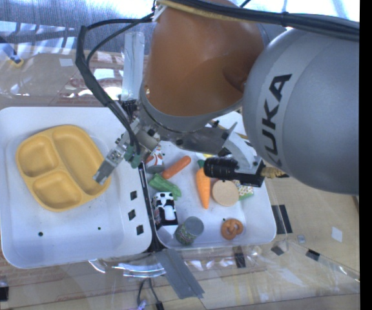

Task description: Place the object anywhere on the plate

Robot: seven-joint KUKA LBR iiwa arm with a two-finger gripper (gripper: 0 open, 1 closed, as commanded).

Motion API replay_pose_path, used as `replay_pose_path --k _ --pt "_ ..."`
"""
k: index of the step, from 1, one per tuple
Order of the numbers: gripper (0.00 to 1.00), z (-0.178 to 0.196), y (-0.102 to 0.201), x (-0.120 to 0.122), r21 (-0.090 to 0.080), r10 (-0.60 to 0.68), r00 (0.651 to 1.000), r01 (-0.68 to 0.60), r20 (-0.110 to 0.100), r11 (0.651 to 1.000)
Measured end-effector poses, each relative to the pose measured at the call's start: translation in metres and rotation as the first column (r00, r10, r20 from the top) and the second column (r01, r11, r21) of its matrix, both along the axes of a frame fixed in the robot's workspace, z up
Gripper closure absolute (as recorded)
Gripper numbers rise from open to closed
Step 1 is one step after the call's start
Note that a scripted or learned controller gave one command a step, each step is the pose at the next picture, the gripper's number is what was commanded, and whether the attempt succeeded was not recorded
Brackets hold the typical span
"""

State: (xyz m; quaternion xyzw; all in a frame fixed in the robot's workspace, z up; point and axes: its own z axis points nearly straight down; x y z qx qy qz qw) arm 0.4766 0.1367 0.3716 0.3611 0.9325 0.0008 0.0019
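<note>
**Plate bare — placing not yet done**

The gripper (103,172) hangs at the right rim of the yellow divided plate (44,173), in the left bin (18,237). I cannot tell whether it is open or carrying anything. The object is probably among the toy carrots (203,187) in the right bin (258,215) — nothing delivered.

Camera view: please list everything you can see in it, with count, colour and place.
bins: 2, white, side by side on the bench
plate: 1, yellow, divided, in the view's left bin
carrots: 2, orange, middle of the right bin
green toy: 1, green, right bin, near its left wall
spotted toy: 1, black and white, below the green toy
can: 1, grey-green, near edge of the right bin
disc: 1, tan, beside a carrot
donut: 1, brown-orange, right of the can
arm: 1, grey and orange, above the right bin
tool: 1, grey, over the plate's right edge
</note>
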Motion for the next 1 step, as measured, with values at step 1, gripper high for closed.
replay_pose_path --k 1 --pt "0.00 0.0000 0.0000 0.0000 0.000 0.000 1.000 0.000 0.000 1.000"
